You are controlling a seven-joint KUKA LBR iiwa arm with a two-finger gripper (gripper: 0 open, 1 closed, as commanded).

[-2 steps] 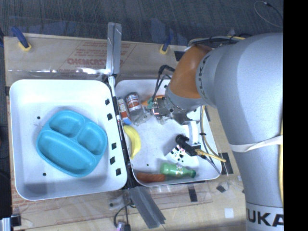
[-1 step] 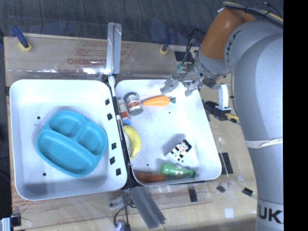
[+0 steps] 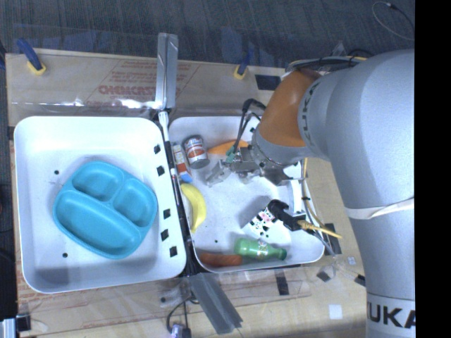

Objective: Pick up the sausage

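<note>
The bench carries two white bins side by side. The left bin [image 3: 28, 189] holds one blue divided plate [image 3: 106, 208], lying flat near its middle.

The right bin [image 3: 310, 253] holds several items:
- The sausage [image 3: 220, 260], reddish brown, lies flat along the near wall, at the bin's near-left corner.
- A green bottle [image 3: 261, 249] lies on its side just beside the sausage, on the arm's side; the two ends look close to touching.
- A banana [image 3: 194, 203] lies along the left wall, above the sausage and apart from it.
- A can [image 3: 195, 151] sits near the far-left corner, tilted.
- An orange item [image 3: 224, 147] lies just beside the can, partly hidden by the wrist.
- A small black-and-white patterned item [image 3: 261, 220] lies near the bin's middle.

The arm [image 3: 366, 139] reaches in from the right over the far half of the right bin. The gripper [image 3: 224, 169] hangs just beside the can, pointing toward the left wall. From here I cannot tell whether the gripper is released or clenched. Nothing is visibly held in it. The gripper is well apart from the sausage, with the banana and open bin floor between them.
</note>
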